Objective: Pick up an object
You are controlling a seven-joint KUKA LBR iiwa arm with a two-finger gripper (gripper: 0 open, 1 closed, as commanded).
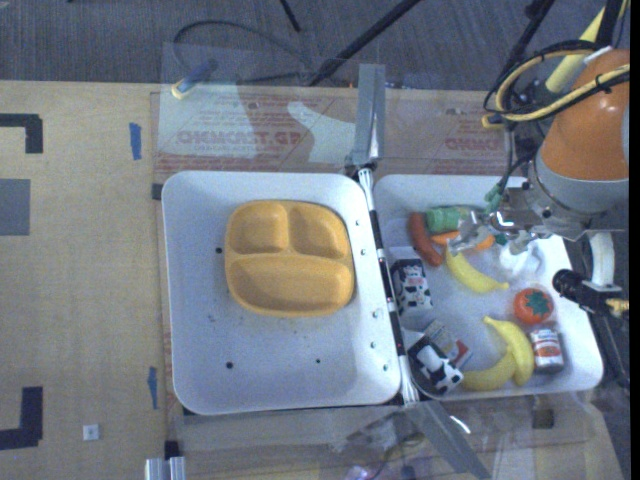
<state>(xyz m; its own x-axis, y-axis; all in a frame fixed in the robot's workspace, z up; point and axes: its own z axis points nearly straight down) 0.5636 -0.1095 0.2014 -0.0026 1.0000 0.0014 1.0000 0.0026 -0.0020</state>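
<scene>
Here we read no label clearly. The arm (590, 138) reaches over the right bin (590, 368); its gripper (487, 230), aperture indiscernible, hovers above a carrot (480, 240) and banana (474, 273) at the far side.

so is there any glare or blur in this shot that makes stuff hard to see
In the camera view, the clear panel behind the bins catches pale glare that washes out its red lettering; the whole frame is a little soft, so the label on the small can cannot be read; shadows on the left bin around the yellow plate are faint.
</scene>
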